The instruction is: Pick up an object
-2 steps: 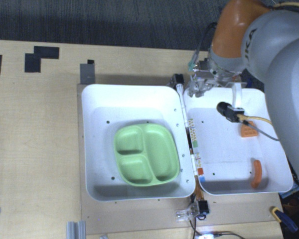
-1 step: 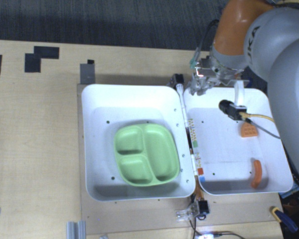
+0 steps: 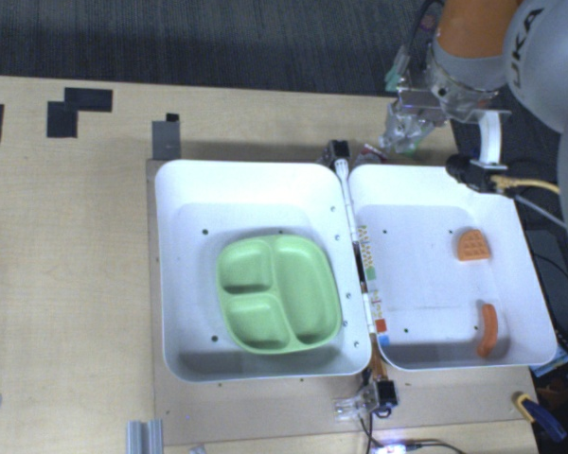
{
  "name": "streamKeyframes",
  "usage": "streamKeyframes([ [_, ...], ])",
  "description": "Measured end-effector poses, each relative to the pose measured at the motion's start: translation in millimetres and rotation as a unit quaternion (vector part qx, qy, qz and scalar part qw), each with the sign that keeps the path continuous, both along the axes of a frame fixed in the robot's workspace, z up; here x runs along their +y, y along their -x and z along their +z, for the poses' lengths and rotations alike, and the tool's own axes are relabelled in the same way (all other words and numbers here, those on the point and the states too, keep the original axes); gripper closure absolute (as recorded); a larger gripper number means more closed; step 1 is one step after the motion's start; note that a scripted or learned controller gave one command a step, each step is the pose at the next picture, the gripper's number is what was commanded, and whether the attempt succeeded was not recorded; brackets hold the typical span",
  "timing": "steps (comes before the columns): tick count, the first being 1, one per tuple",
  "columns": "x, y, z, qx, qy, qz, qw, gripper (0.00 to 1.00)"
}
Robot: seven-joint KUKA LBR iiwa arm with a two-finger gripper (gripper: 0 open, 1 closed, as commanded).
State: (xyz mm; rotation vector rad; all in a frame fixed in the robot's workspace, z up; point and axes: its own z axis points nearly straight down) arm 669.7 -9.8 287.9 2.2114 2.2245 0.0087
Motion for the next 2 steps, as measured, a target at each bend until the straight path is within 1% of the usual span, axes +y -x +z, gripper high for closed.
streamKeyframes([
  [1,0.1,0.5,-1.4,0.001,0.0002,0.0,1.0,0.0],
  [2,-38.3,1.3,-104.3,0.003,0.0004,-0.002,1.0,0.0],
])
